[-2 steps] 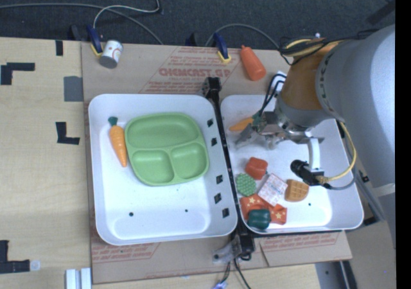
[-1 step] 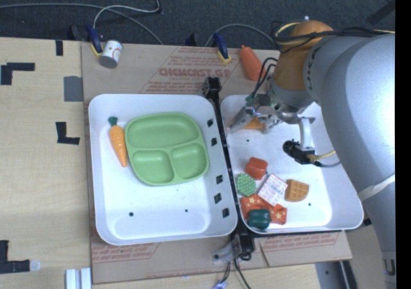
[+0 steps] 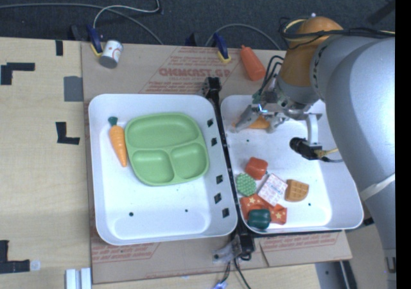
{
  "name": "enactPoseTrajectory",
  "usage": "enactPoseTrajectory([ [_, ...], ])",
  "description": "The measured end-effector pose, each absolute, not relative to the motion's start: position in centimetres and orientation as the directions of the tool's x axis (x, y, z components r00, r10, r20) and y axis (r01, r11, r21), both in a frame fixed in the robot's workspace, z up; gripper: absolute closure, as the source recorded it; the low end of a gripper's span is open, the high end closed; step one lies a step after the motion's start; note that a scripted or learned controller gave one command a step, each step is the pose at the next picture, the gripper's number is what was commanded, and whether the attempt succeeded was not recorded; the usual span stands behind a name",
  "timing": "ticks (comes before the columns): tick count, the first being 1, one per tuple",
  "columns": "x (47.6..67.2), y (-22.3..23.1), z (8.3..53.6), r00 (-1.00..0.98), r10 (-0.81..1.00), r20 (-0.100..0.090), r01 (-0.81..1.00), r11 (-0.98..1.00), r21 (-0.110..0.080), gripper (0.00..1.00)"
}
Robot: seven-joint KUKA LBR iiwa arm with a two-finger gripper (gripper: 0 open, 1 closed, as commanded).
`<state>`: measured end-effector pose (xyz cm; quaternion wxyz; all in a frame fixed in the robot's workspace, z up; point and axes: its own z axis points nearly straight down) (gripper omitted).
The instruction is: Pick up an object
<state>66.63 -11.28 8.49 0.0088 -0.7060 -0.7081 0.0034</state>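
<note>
My gripper (image 3: 259, 118) hangs low over the back left part of the right bin (image 3: 334, 201). Its two grey fingers stand spread apart, open. A small orange piece (image 3: 259, 124) lies on the bin floor between them; I cannot tell whether they touch it. Further forward in the same bin lie several toy foods: a red block (image 3: 256, 167), a green dotted disc (image 3: 246, 184), a white and pink packet (image 3: 272, 188), a tan waffle (image 3: 296, 190), a dark green piece (image 3: 259, 219).
The left bin (image 3: 103, 204) holds a green divided plate (image 3: 168, 148) and a toy carrot (image 3: 117, 143) beside it. Behind the bins on the cardboard lie an orange cone-shaped toy (image 3: 252, 63) and a small white can (image 3: 111, 52). The arm's bulk covers the right bin's far right side.
</note>
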Motion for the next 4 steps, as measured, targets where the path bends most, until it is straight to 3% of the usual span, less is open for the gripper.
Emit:
enactPoseTrajectory([
  [4, 66.64, -11.81, 8.48, -0.004, 1.000, 0.007, 1.000, 0.004, -0.017, 0.00],
])
